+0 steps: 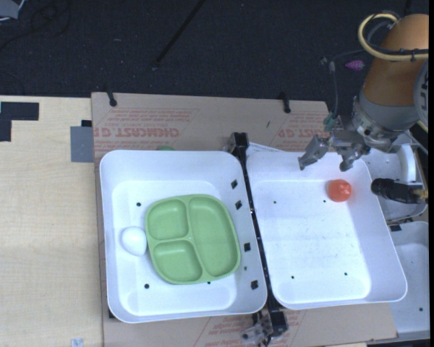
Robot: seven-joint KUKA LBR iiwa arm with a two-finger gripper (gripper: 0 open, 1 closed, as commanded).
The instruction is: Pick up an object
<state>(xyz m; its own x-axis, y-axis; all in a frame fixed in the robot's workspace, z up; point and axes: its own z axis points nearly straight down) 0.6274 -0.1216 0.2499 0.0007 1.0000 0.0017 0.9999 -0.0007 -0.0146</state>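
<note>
A small orange-red ball [339, 190] lies in the right bin [325, 280], near its far right corner. My gripper [328, 156] hangs over that bin's far edge, a little up and to the left of the ball and apart from it. Its two fingers are spread, one finger [309, 155] toward the left and the other close above the ball, with nothing between them. In the left bin [119, 172] a green three-compartment plate [192, 238] lies flat, and a white egg-shaped object [134, 240] rests against the plate's left rim.
A black divider with clips [247, 223] runs between the two bins. Both bins sit on a cardboard sheet [202, 125]. A black handle-like part [394, 190] juts beside the right bin's right rim. Light wooden bench top [36, 230] extends to the left.
</note>
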